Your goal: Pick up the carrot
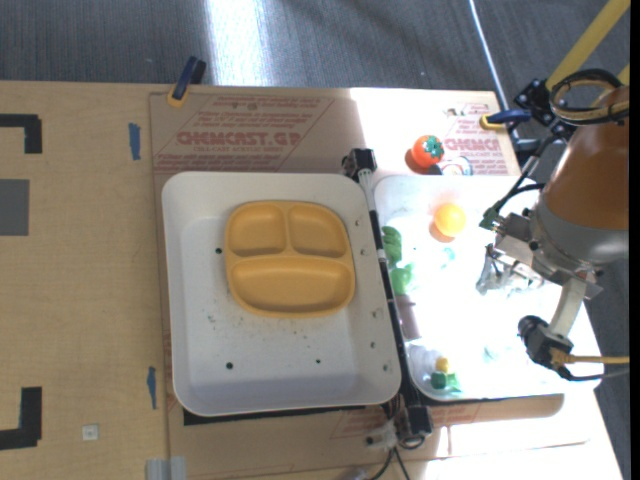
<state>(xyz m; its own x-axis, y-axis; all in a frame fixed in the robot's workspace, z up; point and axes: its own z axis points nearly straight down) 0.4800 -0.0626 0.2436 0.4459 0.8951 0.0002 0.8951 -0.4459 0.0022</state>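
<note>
The claw (500, 278) is hanging over the right bin (470, 368), below the carrot (447, 220); its state is unclear.

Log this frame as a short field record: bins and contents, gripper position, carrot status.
left bin: holds a yellow divided plate
right bin: strongly overexposed; orange item near its upper middle, green items along its left wall, small yellow-green item near the lower left corner
outside bins: red-orange toy with green top on the cardboard above the right bin
gripper: over the right side of the right bin
carrot: cannot be identified with confidence; nothing seen held
</note>
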